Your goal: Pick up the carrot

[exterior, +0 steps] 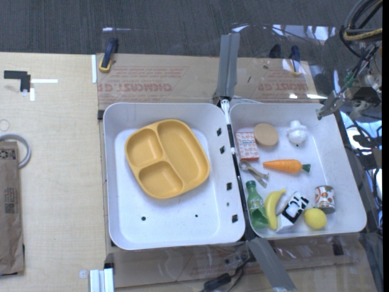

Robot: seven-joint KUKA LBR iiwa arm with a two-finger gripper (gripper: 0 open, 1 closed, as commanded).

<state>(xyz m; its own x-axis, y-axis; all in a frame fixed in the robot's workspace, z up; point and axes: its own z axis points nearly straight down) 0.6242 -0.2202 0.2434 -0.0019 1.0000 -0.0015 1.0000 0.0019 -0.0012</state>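
Carrot point(283, 166) (right bin) well apart from gripper point(331, 106).

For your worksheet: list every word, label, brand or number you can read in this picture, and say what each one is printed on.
"CHEMCAST GP", upside down and repeated in red on the brown sheet behind the bins.
Print on the small red and white carton: too small to read.
Label on the small can: too blurred.
Black and white pattern on the small box: no legible text.
Print on the brown bag: unreadable.

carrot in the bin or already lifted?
In the bin: the carrot lies flat on the right bin floor, gripper well away.
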